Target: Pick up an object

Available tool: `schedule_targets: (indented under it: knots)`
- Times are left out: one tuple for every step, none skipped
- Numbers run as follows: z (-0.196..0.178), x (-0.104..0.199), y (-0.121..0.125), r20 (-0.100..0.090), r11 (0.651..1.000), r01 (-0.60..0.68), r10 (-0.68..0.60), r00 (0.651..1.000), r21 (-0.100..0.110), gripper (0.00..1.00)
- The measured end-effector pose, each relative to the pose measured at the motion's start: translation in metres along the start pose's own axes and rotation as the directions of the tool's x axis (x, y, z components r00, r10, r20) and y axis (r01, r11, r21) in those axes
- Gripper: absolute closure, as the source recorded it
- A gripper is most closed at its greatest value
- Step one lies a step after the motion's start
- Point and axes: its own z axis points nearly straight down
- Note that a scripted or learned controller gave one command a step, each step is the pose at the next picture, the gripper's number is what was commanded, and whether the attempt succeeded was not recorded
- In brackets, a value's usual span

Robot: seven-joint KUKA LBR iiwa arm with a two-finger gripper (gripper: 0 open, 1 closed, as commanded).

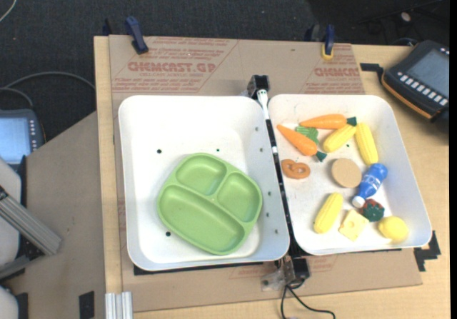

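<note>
Two white bins sit side by side on my bench: the left bin [136, 168] and the right bin [407, 182]. Largest thing inside either is the green divided tray [208, 202], lying low in the left bin and reaching toward its near edge. Everything worth picking is in the right bin. Toward its far side I see two carrots [300, 140], one crossing behind the other, with a yellow banana-like piece [338, 138] just beside them and a corn cob [365, 143] next to that. Mid-bin lie a round tan disc [345, 172], a small orange slice [295, 168] and a blue-and-white bottle [370, 180]. Nearer me sit another yellow cob [328, 212], a cheese wedge [352, 225], a lemon [393, 228] and a tiny red-and-green piece [372, 209].

As for the gripper, I cannot tell its state from this camera. I judge the task not begun: every object rests in the bin, nothing lifted, so choosing, reaching, closing and raising all remain.
</note>
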Motion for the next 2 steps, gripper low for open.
schedule_targets:
  knots:
    - [-0.012,-0.002,0.000,0.000,1.000,-0.002,0.002,1.000,-0.006,1.00]
    - [-0.022,-0.001,0.001,0.000,1.000,0.000,0.000,1.000,-0.010,1.00]
